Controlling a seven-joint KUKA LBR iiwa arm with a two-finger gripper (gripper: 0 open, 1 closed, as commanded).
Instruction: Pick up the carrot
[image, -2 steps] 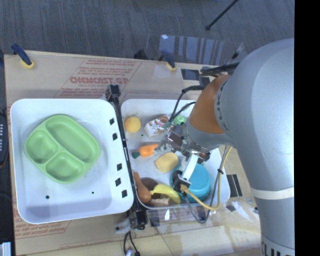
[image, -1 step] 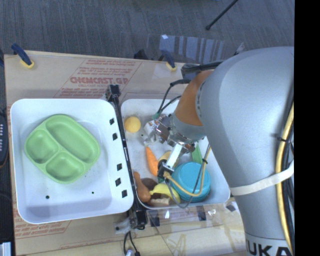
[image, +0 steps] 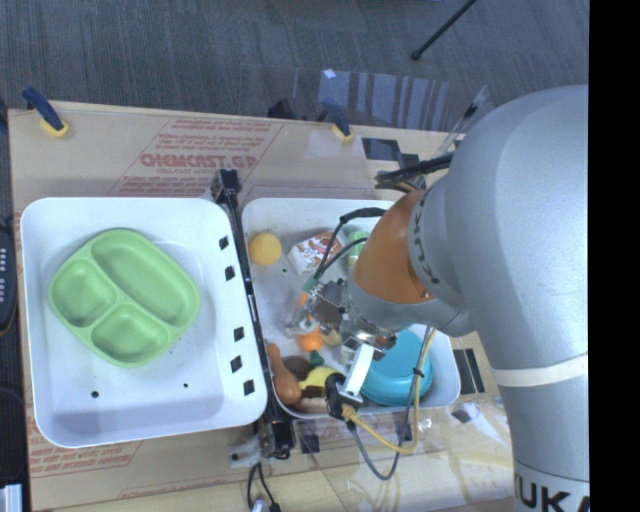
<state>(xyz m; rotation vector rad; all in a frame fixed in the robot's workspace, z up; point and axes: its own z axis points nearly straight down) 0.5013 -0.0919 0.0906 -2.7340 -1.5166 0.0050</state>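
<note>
Even, fairly bright overhead light — soft shadows, darkest under the arm across the right bin. Left bin near blown-out white, mild glare on its floor. Overall soft, low-res — small items in clutter smear together.

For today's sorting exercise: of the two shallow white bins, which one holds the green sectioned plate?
The left white bin holds the green three-compartment plate. The right white bin, under the grey arm, holds small toy foods and a blue bowl instead.

arm: bulky grey casing | orange band above wrist | pale seam ring | yellow cable | "kuka" lettering
</note>
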